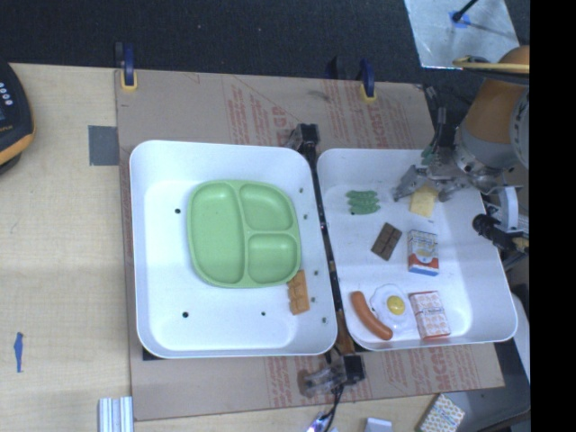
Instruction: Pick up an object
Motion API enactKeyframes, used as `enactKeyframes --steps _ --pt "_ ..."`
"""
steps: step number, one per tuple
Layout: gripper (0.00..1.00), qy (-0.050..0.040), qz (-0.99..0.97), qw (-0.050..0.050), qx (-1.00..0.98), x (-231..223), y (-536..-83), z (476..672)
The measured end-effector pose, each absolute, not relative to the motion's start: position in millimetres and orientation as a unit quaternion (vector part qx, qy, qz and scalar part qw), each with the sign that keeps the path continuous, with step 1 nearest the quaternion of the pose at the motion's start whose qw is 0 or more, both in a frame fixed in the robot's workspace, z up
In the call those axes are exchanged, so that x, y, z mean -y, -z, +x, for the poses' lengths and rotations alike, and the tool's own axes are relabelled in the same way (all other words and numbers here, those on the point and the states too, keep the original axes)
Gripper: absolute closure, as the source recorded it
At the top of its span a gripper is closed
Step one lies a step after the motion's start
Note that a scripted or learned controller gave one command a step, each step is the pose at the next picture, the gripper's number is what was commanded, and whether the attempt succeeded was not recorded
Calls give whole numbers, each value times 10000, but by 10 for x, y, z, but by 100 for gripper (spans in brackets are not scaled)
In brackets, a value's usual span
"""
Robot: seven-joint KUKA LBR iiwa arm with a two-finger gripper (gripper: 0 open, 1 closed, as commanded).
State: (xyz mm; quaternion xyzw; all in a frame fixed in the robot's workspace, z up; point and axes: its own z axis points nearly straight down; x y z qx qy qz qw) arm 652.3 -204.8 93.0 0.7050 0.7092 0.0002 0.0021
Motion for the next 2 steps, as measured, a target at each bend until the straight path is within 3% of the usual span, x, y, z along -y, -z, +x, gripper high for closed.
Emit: enactKeyframes --steps 1,2 --pt "0 5 7051 2 -7091 2114 -924 6568" --pt "100 10 7036 7 -7106 2116 -1037 6572"
